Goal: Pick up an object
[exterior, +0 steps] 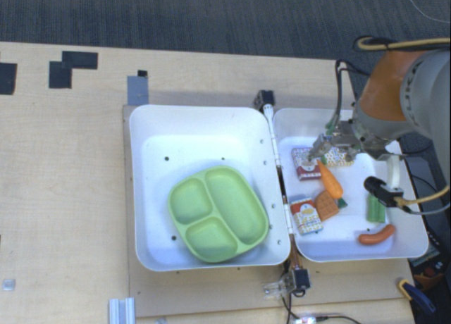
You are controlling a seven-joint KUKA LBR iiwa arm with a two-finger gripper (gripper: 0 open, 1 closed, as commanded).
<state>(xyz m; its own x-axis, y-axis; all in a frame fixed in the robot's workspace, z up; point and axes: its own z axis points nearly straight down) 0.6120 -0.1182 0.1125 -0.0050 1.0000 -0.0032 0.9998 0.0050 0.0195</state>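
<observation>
Several small objects are crowding the right bin [416, 245]. The pincer [331, 145] is hovering over a patterned carton [341, 158] beside the carrot [329, 179]; its opening cannot be told. Crowding risks a glancing, failed grasp.

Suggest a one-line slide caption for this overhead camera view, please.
KUKA arm's hand hovers above toy food in right bin; green divided plate in left bin.

Pale wooden bench [63, 196] (black tape patches) meets dark grey carpet [183, 2].
</observation>
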